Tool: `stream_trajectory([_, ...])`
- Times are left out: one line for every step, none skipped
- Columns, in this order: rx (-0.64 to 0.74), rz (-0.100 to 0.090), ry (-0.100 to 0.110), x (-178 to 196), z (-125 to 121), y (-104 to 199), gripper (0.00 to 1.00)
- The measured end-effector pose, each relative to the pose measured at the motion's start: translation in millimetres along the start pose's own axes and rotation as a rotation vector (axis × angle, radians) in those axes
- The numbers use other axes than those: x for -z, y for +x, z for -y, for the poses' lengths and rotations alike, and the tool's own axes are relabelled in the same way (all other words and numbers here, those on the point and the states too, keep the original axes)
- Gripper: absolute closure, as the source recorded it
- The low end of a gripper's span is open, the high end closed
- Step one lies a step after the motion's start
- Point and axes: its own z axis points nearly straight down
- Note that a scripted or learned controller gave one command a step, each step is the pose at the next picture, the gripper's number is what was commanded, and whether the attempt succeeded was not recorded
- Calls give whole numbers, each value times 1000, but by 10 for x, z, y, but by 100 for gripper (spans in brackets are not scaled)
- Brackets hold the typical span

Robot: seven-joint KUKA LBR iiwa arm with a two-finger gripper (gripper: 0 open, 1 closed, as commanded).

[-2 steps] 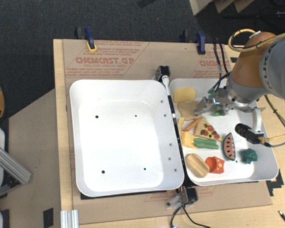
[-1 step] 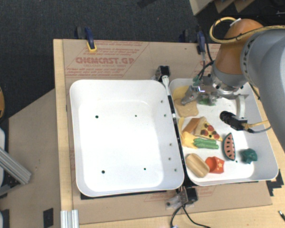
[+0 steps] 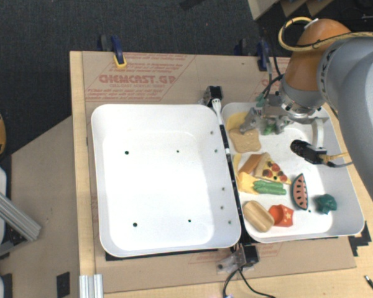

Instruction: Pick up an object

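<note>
The right bin (image 3: 345, 219) holds several toy foods. A tan bread slice (image 3: 245, 141) lies at its back left, with a yellow piece (image 3: 235, 120) behind it. Toward the front come a pizza slice (image 3: 265, 165), a green vegetable (image 3: 269, 188), a watermelon slice (image 3: 299, 192), a teal piece (image 3: 325, 203), a bread roll (image 3: 257, 216) and a red piece (image 3: 283, 215). My gripper (image 3: 263, 121) is low over the bin's back end, just behind and right of the bread slice. Something small and green (image 3: 271, 128) shows at its tip.
The left bin (image 3: 105, 166) sits beside the right one, their rims touching along the middle. A black part with a cable (image 3: 306, 150) hangs over the right bin's back right. Clamps (image 3: 118, 58) stand at the board's far edge.
</note>
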Motion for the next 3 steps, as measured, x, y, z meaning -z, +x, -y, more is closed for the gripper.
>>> stream_trajectory([-3, 4, -9, 9, 594, 50, 0])
stream_trajectory([-3, 5, -13, 12, 1068, 23, 0])
stream_trajectory([-4, 6, -15, 14, 1673, -166, 0])
